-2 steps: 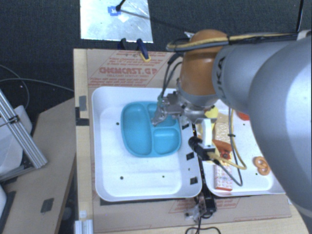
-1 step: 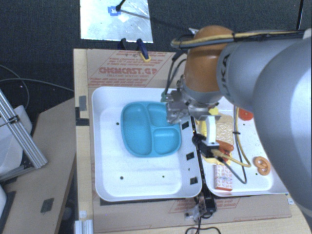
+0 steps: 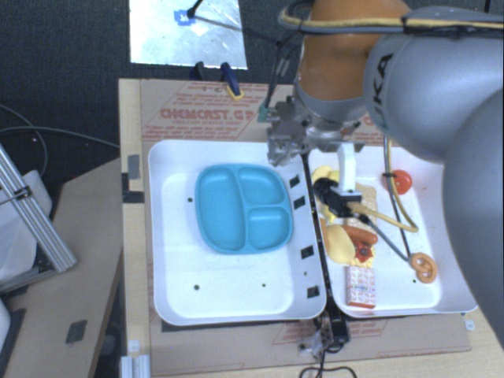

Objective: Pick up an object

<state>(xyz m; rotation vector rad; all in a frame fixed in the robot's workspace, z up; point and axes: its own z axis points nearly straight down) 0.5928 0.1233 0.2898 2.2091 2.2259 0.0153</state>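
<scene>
**Fingers [image 3: 280,154] at the far corner of the left bin, plate close by**

Plate [image 3: 240,209] is my nearest thing. It is blue, divided and lying flat in the left bin [image 3: 179,278]. Its far right corner sits just toward the camera from where I hang, and its long axis runs across the view. I am over the far right corner of that bin, right beside the wall that parts it from the right bin [image 3: 441,235]. Whether I am spread or pressed together I cannot tell from this angle, and I see nothing between me.

On the other side of the wall there is more to choose from. A yellow piece [image 3: 322,181] lies near me, just across the divide. A red ball [image 3: 402,182] sits further right. A small box [image 3: 361,286] lies at the near edge with its long axis running toward the camera, and a brown ring [image 3: 423,268] is beside it.

My arm [image 3: 441,85] comes in from the right, high over the right bin, with its orange band [image 3: 346,38] above me and the wrist pointing down at the desk.

I judge the plate the closest target but a poor one, because it is broad and low with only a thin rim to pinch. The yellow piece would need only a short shift right across the wall.
</scene>
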